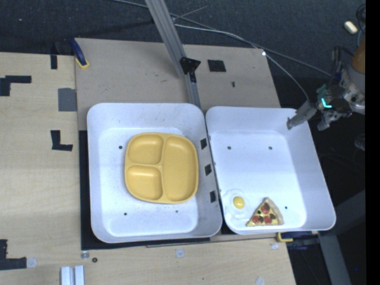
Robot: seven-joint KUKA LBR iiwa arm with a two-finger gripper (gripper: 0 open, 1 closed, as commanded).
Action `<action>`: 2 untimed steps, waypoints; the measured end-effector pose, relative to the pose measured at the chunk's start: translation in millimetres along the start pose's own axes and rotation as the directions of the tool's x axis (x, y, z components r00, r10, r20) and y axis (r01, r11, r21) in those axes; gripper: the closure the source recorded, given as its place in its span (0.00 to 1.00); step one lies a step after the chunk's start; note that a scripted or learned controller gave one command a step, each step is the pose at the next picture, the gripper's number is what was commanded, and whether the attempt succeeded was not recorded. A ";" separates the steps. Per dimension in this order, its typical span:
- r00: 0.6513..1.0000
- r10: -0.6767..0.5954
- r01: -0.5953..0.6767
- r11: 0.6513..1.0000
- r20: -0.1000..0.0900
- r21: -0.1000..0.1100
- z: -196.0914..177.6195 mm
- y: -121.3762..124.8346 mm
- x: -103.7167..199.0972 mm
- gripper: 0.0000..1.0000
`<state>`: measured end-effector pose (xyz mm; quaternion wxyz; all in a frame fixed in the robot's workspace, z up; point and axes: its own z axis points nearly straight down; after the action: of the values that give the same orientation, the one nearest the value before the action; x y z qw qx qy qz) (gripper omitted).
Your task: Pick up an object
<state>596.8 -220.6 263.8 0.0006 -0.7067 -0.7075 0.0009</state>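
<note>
A toy pizza slice (265, 213) and a toy fried egg (237, 202) lie side by side along the near edge of the right bin (261, 153), both untouched, as you look down on the bench. Either could serve as your object; neither has been lifted. The gripper (309, 116) hangs at the bin's far right corner, well apart from both toys, with nothing between its fingers; whether it is wide or narrow you cannot tell from this angle. The whole pick looks to be ahead of you: approach, descent, closing and lift. In the left bin (101, 159) a yellow divided plate (161, 167) sits near the middle. No brand, label or writing can be read anywhere in view.
</note>
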 end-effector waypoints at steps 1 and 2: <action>1.000 0.000 0.000 1.000 0.000 -0.001 -0.5 0.2 0.0 0.00; 1.000 -0.001 0.001 1.000 -0.001 0.004 63.0 4.1 2.2 0.00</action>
<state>600.7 -218.4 200.8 0.0022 -0.7066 -0.7077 0.0021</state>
